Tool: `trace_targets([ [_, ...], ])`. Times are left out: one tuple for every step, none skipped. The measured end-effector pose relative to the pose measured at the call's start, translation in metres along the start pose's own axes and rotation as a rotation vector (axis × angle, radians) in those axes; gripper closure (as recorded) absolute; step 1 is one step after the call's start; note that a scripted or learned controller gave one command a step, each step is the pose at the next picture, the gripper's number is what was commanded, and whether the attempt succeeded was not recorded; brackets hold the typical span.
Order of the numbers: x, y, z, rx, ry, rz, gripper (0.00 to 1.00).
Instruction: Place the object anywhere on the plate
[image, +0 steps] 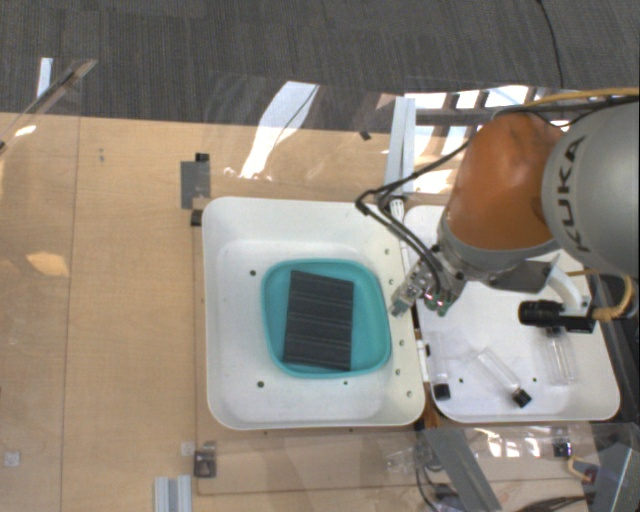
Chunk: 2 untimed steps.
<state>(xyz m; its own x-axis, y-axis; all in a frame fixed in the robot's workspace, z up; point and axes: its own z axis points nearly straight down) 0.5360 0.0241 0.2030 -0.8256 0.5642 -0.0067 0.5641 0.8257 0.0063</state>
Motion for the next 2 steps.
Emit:
trace_targets([
  [0.0,0.0,0.0,0.0,0.0,0.001,0.0],
  [0.031,0.056,0.018,0.0,0.002,0.027,0.0],
])
